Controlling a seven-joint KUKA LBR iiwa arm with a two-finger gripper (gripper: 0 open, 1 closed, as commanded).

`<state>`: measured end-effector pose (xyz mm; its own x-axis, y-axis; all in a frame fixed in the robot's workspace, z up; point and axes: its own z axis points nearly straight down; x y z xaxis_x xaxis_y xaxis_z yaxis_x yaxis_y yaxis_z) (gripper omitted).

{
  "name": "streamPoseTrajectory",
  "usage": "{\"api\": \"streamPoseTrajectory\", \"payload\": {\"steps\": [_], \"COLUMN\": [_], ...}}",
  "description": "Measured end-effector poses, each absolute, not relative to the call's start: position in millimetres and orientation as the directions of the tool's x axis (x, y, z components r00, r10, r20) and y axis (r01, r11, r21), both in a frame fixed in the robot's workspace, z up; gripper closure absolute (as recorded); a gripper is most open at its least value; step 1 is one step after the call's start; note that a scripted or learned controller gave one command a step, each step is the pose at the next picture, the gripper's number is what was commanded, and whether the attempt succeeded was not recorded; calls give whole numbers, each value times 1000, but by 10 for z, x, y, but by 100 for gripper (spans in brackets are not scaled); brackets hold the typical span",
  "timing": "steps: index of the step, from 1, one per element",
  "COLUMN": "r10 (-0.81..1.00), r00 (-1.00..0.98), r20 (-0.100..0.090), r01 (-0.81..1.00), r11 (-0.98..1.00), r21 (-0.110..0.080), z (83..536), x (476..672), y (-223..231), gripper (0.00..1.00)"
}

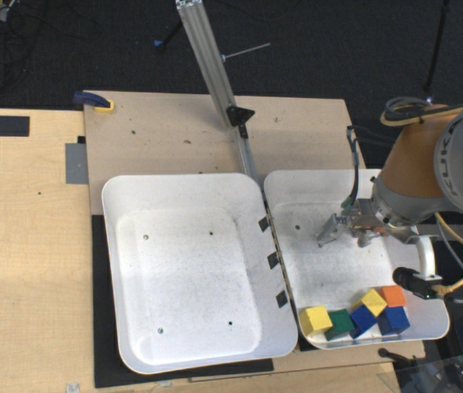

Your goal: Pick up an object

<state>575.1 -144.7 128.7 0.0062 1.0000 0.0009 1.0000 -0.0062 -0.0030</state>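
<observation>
Blocks (pixel 361 313), yellow, green, blue and orange, huddle in the near right corner of the right bin (pixel 330 188), lying nearer than and slightly right of the gripper (pixel 330 234), which hangs over mid-bin grasping nothing.

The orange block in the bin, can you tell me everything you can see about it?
The small orange cube-shaped block looks solid, maybe painted wood or plastic, with a flat brighter top face. It lies in the near right corner of the right-hand shallow white bin, at the far right end of a cluster of blocks. A yellow block sits against its left side and a blue block just in front of it. It rests on the bin floor, apart from the arm above.
</observation>
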Motion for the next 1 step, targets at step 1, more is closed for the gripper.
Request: {"api": "streamPoseTrajectory", "payload": {"steps": [1], "r10": [1000], "r00": [5], "r20": [1], "r01": [1000], "r11": [-5], "r21": [-2], "z": [910], "x": [5758], "y": [-1441], "gripper": [0]}}
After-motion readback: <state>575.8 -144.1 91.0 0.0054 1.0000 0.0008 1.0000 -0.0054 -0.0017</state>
